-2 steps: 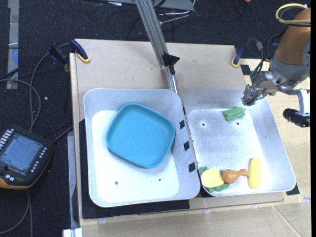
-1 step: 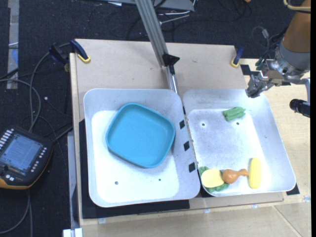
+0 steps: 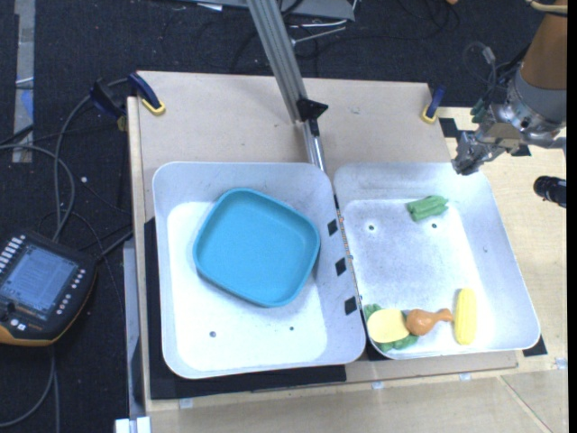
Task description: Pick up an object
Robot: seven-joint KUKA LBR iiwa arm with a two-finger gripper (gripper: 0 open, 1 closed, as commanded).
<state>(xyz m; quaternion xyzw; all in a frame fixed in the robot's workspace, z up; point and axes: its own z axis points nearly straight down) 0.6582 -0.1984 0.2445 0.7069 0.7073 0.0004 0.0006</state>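
A plate lies in the left bin; four small, perhaps food-shaped, toys lie in the right bin.

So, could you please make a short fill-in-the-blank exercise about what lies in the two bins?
1. The blue plate lies in the ____ bin.
2. The green toy lies in the ____ bin.
3. The gripper hovers over the right bin's far ____ corner.
4. The yellow corn lies just right of an ____ toy.

Missing words: left; right; right; orange
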